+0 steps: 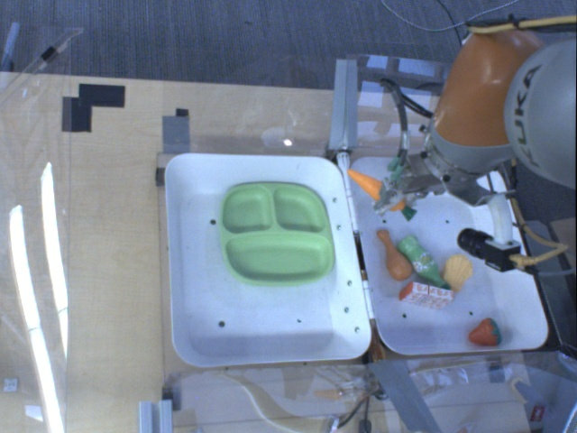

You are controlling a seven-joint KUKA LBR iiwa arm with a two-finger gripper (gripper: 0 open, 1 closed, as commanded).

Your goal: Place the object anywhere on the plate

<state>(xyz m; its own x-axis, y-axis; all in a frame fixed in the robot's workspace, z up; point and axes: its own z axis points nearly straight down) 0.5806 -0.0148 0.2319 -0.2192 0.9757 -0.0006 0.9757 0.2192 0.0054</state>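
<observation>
A: Where is the tool [397, 190]?
B: Over the right bin [514, 332], low beside the carrot [365, 184]; whether its grip is open, I cannot tell.
A: And the green plate [275, 233]?
B: In the left bin [194, 314], beside the carrot's bin; the drumstick [394, 255], bottle [422, 262] and strawberry [485, 333] lie nearer the viewer than the carrot.

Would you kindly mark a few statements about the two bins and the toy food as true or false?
1. The green plate lies in the left bin. True.
2. A strawberry sits on the plate. False: it lies in the right bin, near its front corner.
3. The plate has three compartments. True.
4. The hand hangs above the left bin. False: it is over the right bin, beside the carrot.
</observation>
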